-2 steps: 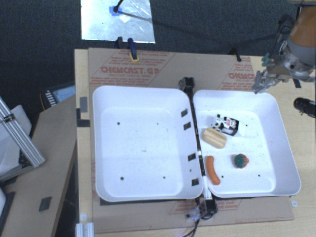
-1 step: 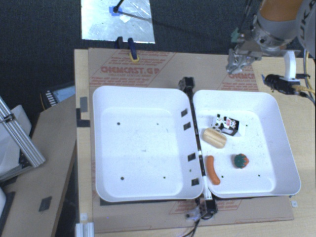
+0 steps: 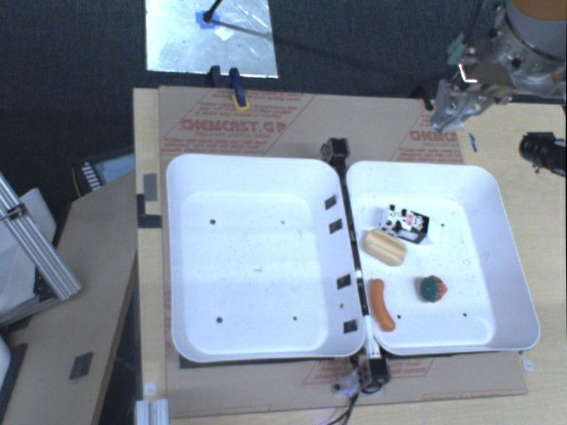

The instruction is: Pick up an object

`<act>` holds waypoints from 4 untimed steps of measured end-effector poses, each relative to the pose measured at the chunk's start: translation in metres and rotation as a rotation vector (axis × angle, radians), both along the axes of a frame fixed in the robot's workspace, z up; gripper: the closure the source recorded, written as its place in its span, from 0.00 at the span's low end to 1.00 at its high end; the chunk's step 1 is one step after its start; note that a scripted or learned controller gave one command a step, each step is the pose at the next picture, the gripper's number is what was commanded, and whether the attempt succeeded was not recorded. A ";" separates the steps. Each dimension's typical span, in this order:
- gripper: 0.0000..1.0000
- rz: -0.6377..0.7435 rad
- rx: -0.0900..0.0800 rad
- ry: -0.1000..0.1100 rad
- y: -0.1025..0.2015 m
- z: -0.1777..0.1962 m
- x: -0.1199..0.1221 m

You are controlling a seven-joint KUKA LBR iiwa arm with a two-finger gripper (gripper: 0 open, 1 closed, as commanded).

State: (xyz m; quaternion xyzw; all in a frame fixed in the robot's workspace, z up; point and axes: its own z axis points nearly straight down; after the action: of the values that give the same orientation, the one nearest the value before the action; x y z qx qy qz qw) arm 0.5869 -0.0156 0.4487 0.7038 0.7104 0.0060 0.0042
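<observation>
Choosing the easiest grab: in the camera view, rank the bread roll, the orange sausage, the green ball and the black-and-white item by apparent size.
1. bread roll
2. black-and-white item, close to the roll, so unsure
3. orange sausage, long but thin
4. green ball, smallest

All lie in the right bin.

My gripper [image 3: 450, 113] hangs at the frame's upper right, above the right bin [image 3: 496, 193], which holds a bread roll [image 3: 384, 247], an orange sausage [image 3: 382, 305], a green-red piece [image 3: 431, 289] (small, blurry) and a black-and-white toy [image 3: 407, 223].
</observation>
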 end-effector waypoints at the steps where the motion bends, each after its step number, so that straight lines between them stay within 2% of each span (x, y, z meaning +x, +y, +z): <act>1: 1.00 0.002 -0.001 0.020 0.081 -0.093 0.005; 2: 1.00 -0.002 0.000 0.014 0.092 -0.067 -0.070; 3: 1.00 0.001 0.001 0.008 0.138 -0.024 -0.101; 4: 1.00 -0.013 -0.002 0.005 0.080 0.035 -0.100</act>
State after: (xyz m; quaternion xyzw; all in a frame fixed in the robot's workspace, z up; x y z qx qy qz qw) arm 0.4871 0.0639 0.4833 0.7084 0.7058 0.0034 0.0031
